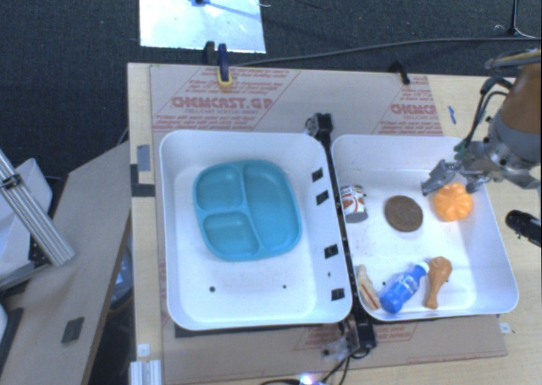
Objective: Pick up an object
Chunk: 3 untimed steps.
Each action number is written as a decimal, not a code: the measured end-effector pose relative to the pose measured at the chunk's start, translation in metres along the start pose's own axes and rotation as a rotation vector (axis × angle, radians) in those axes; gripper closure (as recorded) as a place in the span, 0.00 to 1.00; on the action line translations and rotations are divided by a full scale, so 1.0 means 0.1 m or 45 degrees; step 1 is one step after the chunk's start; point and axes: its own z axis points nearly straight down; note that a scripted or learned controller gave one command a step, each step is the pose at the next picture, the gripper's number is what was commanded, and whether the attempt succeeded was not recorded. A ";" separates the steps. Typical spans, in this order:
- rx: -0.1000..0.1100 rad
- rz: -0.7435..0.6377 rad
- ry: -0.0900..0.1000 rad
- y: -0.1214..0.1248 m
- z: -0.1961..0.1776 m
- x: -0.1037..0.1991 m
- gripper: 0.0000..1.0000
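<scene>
The arm reached in over the right bin [487,290], and its pincer [453,178] hung low above the bin's upper right part, close to the far wall. Whether the pincer was apart or together could not be told, since its metal parts blurred into one grey cluster. An orange pumpkin-shaped toy [453,202] lay just below the pincer, touching or nearly touching it, though nothing showed the toy clamped. To the left of the pincer, near the pumpkin toy, a flat brown round disc [404,213] rested on the bin floor. Further left of the pincer, against the wall shared by the 2 bins, stood a small white and red can [353,203]. Well below the pincer, at the near side of the bin, a tan toy drumstick [437,277] lay tilted, just beside a blue bottle [401,288] with a white cap. To the left of the bottle, in the near left corner, lay a pale, striped stick-like piece [367,287], too small to tell what it was. Far to the left of the pincer, the left bin [182,290] held a blue divided plate [247,209] with 3 compartments. Both bins sat side by side on a board on the wooden surface [356,83].
</scene>
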 end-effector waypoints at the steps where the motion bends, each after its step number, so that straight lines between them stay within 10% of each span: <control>1: -0.016 -0.004 -0.004 0.03 -0.07 0.00 0.00; 3: -0.032 -0.013 0.012 0.13 0.95 0.12 0.00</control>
